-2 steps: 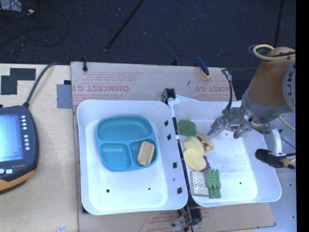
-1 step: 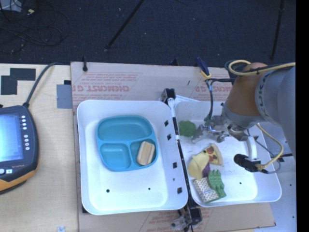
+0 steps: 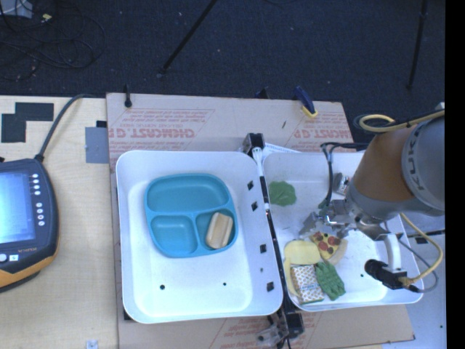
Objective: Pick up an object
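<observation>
My gripper [image 3: 325,224] hangs low in the right bin [image 3: 305,167], reaching in from the right. Its tip is directly over a toy pizza slice [image 3: 328,247] with red dots. Touching the slice on its left is a pale yellow piece [image 3: 300,252]. Below these lie a patterned packet [image 3: 306,283] and a dark green leafy piece [image 3: 331,280]. A lighter green leaf [image 3: 282,193] rests apart at the bin's upper left. I see nothing lifted by the gripper.
The left bin [image 3: 138,267] holds a blue divided plate [image 3: 174,198] with a tan bread-like piece [image 3: 219,230] in its lower right compartment. A raised divider [image 3: 263,224] separates the bins. A teach pendant [image 3: 22,213] lies at the far left.
</observation>
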Robot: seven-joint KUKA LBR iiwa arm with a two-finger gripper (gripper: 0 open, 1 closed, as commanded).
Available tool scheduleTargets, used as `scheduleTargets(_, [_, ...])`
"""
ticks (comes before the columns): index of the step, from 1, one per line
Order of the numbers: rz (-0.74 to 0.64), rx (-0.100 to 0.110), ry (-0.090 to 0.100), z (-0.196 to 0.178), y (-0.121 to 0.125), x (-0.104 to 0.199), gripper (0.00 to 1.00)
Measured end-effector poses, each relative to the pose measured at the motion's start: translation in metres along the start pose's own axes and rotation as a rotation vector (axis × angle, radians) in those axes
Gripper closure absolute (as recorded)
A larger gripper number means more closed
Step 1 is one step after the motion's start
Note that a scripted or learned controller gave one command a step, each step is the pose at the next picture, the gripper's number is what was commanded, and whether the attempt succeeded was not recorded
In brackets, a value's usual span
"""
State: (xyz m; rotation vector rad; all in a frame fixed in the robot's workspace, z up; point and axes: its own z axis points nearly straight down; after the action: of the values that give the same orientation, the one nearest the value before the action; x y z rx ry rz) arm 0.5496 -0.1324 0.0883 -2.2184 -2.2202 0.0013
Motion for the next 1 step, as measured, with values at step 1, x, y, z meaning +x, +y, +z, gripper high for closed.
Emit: scheduleTargets(1, [0.002, 0.0, -0.001, 0.0005, 0.0447, 0.0231, 0.0])
